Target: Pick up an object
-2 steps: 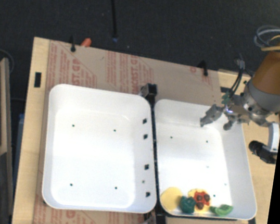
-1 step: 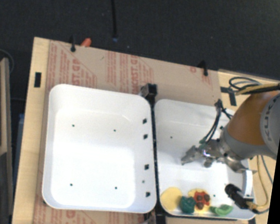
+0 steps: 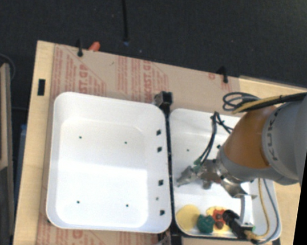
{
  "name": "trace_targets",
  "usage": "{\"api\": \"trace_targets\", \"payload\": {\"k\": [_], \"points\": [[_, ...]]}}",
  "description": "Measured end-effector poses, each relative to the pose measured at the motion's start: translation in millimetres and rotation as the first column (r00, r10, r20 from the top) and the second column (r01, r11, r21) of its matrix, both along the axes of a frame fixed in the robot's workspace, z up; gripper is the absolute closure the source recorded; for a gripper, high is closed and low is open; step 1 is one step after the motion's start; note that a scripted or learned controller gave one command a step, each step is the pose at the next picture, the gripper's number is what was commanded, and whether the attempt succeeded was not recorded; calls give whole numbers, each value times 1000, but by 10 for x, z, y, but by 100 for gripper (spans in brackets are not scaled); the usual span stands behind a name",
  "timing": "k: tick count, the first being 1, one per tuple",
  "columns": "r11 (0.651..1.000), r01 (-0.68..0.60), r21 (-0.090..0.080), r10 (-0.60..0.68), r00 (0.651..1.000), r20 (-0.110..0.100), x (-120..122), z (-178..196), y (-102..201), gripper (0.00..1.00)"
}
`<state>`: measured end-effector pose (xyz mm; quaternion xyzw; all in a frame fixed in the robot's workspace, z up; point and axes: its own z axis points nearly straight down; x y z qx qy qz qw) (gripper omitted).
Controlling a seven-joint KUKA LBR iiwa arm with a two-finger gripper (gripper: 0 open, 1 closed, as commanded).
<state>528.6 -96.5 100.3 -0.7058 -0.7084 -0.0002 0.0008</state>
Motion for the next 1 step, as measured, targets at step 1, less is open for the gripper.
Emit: {"api": "trace_targets", "payload": {"k": [1], "points": [[1000,1,-1,-1,1000,15,-278,1539,280,0]]}}
